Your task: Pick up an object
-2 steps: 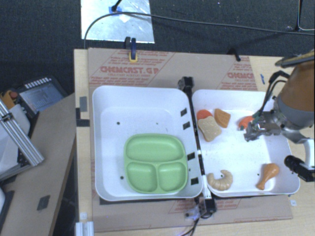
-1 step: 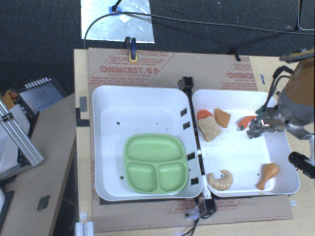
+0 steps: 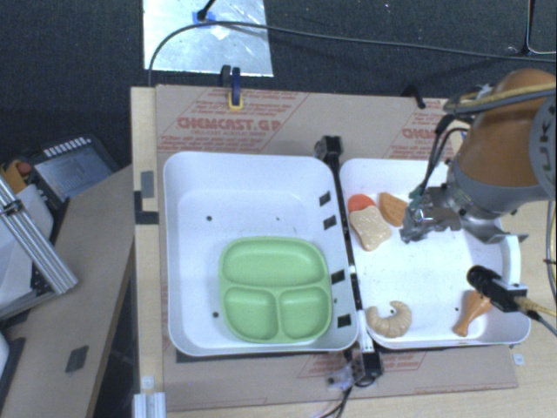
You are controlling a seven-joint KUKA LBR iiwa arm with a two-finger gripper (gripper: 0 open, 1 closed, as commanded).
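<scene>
- White bins sit side by side on the bench — the left bin (image 3: 187,233) and the right bin (image 3: 418,277).
- Inside the left bin lies a green plate (image 3: 275,288) with three parts, near the front.
- The grey arm (image 3: 500,159) with its orange band reaches in from the right, over the right bin.
- The gripper (image 3: 416,223) hangs over the back part of the right bin, and I cannot tell what its tips are doing.
- Just to its left lie a pale slice of toy bread (image 3: 371,228), a small red piece (image 3: 361,203) and an orange piece (image 3: 392,208) — all close together.
- At the front of that bin lies a curled tan shrimp toy (image 3: 391,320).
- In the front right corner lies an orange, cone-like toy (image 3: 471,313), with a black part of the arm just above it.
</scene>
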